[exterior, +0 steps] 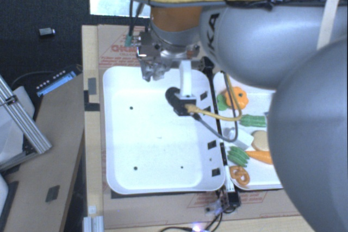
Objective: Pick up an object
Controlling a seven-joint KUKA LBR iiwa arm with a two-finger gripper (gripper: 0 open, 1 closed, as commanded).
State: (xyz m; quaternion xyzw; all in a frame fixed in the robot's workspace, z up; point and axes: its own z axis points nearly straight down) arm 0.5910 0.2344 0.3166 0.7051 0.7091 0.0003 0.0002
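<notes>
Several toy foods lie in the right bin beside the arm.

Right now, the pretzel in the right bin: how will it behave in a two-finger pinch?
The pretzel looks small and thin, so probably light. Its open loops may let fingers slip through. It lies flat near the bin's front rim, beside a green piece, so a push likely slides it rather than rolls.

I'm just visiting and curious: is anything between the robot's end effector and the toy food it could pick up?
Yes. The end effector hangs over the left bin, while the toy food lies in the right bin. The two bins' adjoining rims and a yellow cable lie between them.
</notes>
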